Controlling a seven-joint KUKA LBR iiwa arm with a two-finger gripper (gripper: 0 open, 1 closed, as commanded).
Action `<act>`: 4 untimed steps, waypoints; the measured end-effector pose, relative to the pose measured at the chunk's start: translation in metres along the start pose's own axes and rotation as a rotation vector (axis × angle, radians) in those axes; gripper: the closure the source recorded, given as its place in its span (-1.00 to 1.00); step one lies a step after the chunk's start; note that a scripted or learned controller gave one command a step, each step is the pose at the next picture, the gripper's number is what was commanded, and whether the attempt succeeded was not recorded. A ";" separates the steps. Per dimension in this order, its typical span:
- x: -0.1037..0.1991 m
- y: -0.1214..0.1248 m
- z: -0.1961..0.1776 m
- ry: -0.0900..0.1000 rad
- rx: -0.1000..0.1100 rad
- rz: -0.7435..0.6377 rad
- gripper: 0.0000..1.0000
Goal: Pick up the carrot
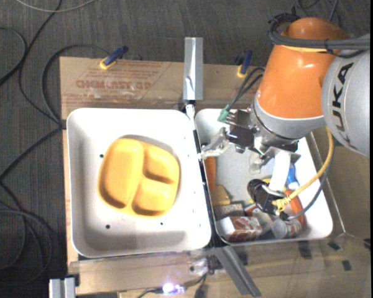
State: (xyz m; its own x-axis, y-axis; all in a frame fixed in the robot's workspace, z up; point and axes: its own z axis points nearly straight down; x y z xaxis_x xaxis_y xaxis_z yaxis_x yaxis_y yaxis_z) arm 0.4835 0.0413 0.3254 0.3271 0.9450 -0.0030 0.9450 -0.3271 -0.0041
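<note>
Beside clutter (248, 219)—glossy yellow sectioned tray (140, 176).

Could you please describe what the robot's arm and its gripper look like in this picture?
The arm has a grey shell with dark KUKA lettering and a broad, glossy orange band above the wrist. Below that sits a dark, blocky gripper mount with metal parts. A green cable and a yellow cable run alongside it.

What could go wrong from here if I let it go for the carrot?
1. The right bin is crowded: items pile against its near wall, so the gripper may close on the wrong thing.
2. The arm hides much of that bin, so I cannot pick out the carrot.
3. The yellow cable hangs over the clutter and might snag.
</note>
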 end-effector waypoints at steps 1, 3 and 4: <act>0.078 -0.027 0.137 0.000 0.001 -0.280 -1.00; 0.205 0.069 0.221 0.007 -0.017 -0.310 -1.00; 0.170 0.074 0.218 0.039 -0.042 -0.264 -1.00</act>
State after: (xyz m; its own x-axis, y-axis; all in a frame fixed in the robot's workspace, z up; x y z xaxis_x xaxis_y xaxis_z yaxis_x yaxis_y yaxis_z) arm 0.6083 0.1772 0.1069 0.0687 0.9971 0.0317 0.9967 -0.0700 0.0418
